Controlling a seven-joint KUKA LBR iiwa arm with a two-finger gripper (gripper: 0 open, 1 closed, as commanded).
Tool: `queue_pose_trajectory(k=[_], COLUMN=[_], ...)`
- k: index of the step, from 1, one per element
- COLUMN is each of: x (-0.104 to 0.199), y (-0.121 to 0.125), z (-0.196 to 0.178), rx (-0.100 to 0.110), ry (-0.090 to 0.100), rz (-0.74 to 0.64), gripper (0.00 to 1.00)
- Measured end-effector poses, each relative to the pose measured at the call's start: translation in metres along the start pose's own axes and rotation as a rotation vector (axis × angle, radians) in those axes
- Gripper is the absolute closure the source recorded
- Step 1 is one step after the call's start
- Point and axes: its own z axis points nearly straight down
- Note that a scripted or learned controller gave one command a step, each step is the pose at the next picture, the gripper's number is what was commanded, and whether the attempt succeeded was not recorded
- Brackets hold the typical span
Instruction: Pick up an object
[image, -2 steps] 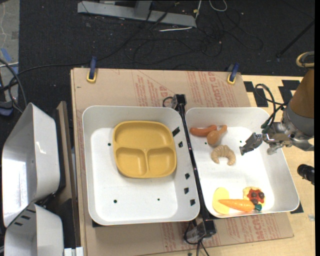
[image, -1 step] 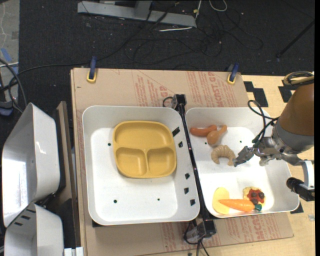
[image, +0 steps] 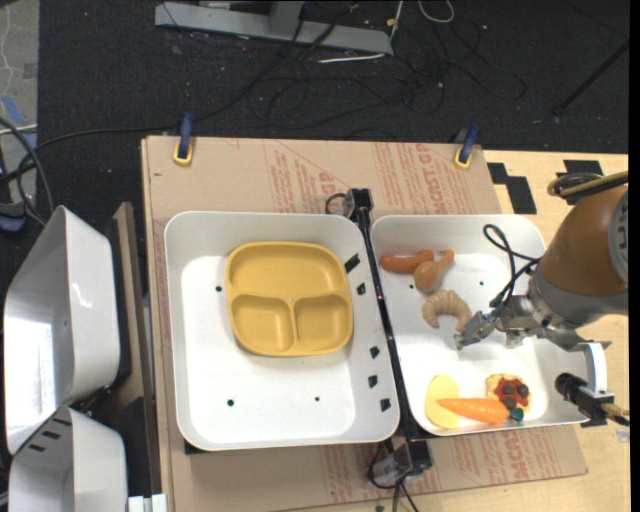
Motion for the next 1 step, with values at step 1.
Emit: queue_pose_trajectory(k=[1], x=[0.0004], y=[0.0022], z=[-0.0138], rx=[-0.007], ry=[-0.001], rz=[0.000], gripper=[1.00])
